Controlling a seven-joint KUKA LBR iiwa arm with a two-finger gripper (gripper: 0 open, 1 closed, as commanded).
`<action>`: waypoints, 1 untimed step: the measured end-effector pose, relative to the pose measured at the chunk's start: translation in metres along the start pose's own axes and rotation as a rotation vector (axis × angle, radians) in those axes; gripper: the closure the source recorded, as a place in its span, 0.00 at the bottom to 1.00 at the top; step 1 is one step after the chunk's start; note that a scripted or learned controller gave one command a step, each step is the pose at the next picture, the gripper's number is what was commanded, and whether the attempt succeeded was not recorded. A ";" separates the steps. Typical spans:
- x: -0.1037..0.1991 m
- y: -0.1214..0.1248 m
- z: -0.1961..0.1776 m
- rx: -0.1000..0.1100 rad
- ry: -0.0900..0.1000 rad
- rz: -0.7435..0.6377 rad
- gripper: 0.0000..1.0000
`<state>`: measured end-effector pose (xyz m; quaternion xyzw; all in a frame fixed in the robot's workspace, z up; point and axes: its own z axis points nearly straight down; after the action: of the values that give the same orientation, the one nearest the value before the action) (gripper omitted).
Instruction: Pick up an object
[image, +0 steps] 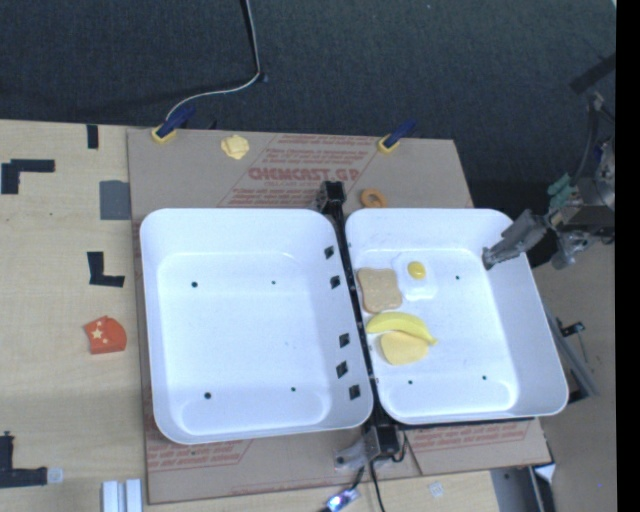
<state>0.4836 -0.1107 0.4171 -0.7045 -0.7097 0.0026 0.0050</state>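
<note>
1. Jaws (500, 252): at the right bin's upper right rim, just above the rim's edge. Can't tell if released or clenched; nothing visible in them.
2. Arm comes in from the right, grey links stacked at the view's right edge.
3. Right bin (520, 380): 4 items, all clustered at its left side, well apart from the jaws.
   - fried egg toy (416, 277), white with a yellow yolk, uppermost of the group
   - tan bread slice (380, 289), just left of the egg, near the divider
   - banana (399, 325), below the bread, lying crosswise
   - yellow flat piece (403, 348), touching the banana's underside
4. Left bin (240, 330): bare white floor, nothing to list.
5. Bins sit side by side on a cardboard sheet (300, 175) on the tabletop, black clips along the shared edge.
6. Outside the bins, 3 loose items: yellow lump (235, 147) on the cardboard above the left bin, small orange ring (372, 198) just above the right bin, red piece (105, 335) on the tabletop, left.
</note>
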 end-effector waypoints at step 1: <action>-0.004 0.001 -0.015 -0.010 -0.004 0.004 1.00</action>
<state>0.4844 -0.1143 0.4322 -0.7060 -0.7083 0.0006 0.0002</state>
